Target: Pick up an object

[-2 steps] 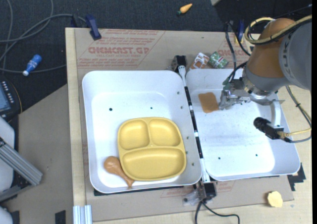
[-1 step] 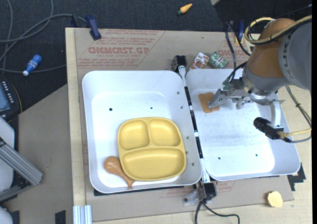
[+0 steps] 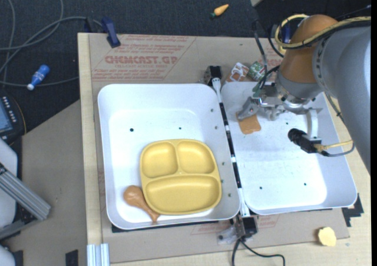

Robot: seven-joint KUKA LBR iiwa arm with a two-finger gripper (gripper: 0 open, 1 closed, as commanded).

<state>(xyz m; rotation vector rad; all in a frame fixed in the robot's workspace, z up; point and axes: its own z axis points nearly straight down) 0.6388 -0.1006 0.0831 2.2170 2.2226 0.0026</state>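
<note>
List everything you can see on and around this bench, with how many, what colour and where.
Shallow white bins: 2, white, side by side on the bench.
Yellow three-compartment plastic plate: 1, yellow, left bin.
Orange spoon-shaped piece: 1, orange, left bin, tucked against the plate.
Small tan block: 1, tan-orange, right bin, beside the gripper.
Yellow lump: 1, yellow, bench, lower right.
Blue-and-white bottle: 1, floor, left.
Small orange item: 1, floor, top.
Gripper: 1, grey, over right bin.

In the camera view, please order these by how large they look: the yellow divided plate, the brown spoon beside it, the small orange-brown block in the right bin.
1. Yellow divided plate, clearly the largest.
2. Brown spoon, partly hidden under the plate.
3. Orange-brown block, near the gripper, slightly smaller than the spoon's visible part.
</note>
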